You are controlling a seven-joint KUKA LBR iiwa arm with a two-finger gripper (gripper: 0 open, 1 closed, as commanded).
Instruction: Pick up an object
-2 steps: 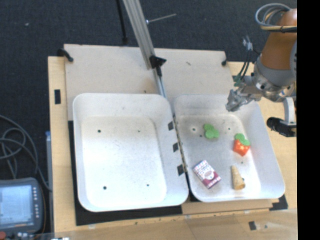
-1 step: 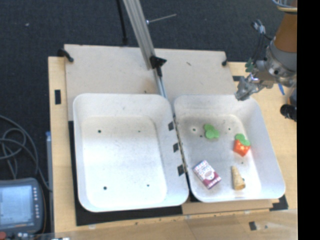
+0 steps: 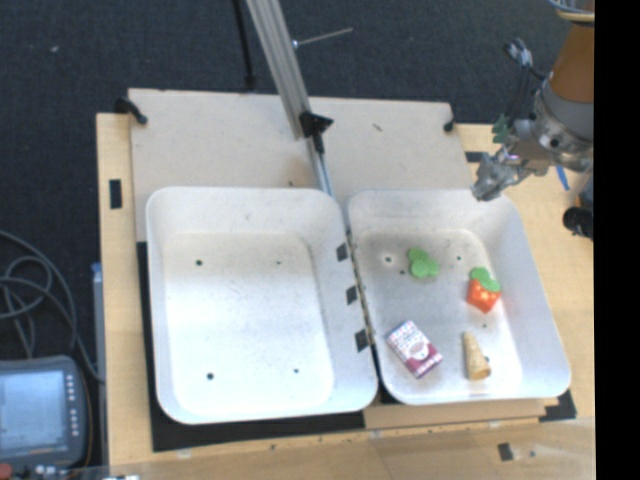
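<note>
The left bin [image 3: 240, 308], a smooth, shallow white tray, sits beside the right bin [image 3: 535, 268], which holds a pink box [image 3: 414, 349], a tan cone-shaped piece [image 3: 475, 356], a red strawberry-like toy [image 3: 484, 292] and a small green piece [image 3: 422, 265]. My gripper [image 3: 491, 182] hovers at the right bin's far corner, holding nothing.

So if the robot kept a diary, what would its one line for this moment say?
stage: pre-grasp | gripper: over right bin's far corner, holding nothing | right bin: green piece, strawberry, pink carton, tan piece
</note>
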